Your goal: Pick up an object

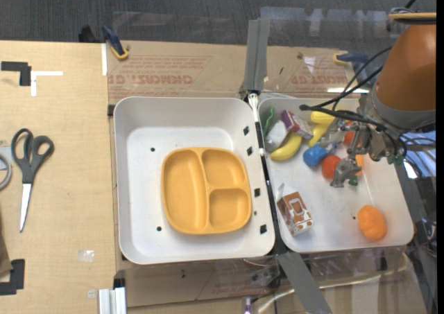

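Camera view, slanted down on a wooden surface (pixel 62 236) with two white bins side by side. In the left bin (pixel 132 167): a yellow divided plate (pixel 206 190), lying flat near the middle. In the right bin (pixel 326 233): a banana (pixel 286 147) near the far left corner, a blue toy (pixel 314 156) just right of it, a red ball (pixel 331 166) touching the blue toy, a small brown-and-white carton (pixel 295 212) toward the near left, an orange fruit (pixel 372 222) near the right wall. Hand (pixel 344 175) lowered beside the red ball, grey arm reaching in from the right; open or closed, cannot tell. Scissors (pixel 29 160) far left on the surface.
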Robot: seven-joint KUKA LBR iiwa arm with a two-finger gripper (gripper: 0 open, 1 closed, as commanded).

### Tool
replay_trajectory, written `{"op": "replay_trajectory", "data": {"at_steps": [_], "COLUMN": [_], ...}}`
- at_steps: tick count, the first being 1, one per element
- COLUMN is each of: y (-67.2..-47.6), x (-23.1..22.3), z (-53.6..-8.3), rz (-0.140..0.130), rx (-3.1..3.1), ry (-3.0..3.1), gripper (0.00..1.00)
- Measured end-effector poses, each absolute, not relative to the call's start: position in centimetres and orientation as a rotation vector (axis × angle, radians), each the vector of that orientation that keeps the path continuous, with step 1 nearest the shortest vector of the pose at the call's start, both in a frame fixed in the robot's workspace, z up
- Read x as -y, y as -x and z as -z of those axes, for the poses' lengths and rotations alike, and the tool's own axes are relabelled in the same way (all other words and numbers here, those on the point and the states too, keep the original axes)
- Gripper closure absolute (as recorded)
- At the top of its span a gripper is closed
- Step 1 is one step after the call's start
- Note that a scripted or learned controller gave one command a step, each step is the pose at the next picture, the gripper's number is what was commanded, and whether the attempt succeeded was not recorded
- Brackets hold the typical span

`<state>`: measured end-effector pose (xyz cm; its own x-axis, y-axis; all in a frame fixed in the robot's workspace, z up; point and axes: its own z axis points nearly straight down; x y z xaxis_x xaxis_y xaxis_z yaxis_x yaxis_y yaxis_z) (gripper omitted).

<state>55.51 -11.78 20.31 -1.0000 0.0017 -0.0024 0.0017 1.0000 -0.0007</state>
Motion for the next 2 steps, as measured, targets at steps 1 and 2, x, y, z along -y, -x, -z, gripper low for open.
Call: {"op": "replay_trajectory", "data": {"at_steps": [1, 2], "y": [-62.3, -60.2], "x": [12.7, 22.2], "z": [-9.3, -9.5], "rz": [0.001, 0.002], "rx": [-3.131, -3.113], "ry": [0.213, 0.382], "gripper": [0.00, 0.00]}}
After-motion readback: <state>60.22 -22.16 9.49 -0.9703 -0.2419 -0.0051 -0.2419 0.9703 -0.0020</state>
